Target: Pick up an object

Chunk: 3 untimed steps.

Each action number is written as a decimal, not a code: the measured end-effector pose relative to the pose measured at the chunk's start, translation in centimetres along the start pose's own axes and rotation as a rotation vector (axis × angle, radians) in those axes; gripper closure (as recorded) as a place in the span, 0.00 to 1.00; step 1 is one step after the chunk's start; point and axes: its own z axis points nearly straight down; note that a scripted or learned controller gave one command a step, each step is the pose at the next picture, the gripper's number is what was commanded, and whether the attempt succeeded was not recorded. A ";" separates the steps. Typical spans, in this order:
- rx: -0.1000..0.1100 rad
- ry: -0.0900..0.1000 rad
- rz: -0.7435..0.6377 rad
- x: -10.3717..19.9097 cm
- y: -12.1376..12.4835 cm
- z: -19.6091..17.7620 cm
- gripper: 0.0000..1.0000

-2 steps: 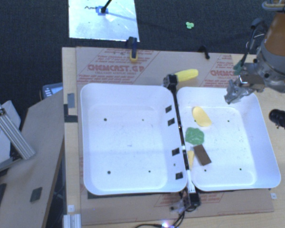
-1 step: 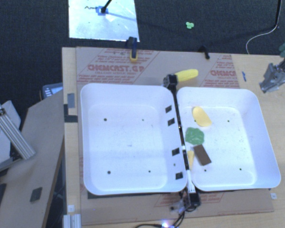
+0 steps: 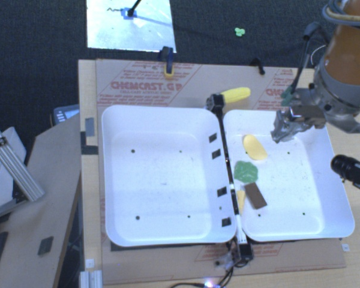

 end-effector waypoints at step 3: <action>-0.019 0.002 0.005 6.5 -0.7 -2.3 1.00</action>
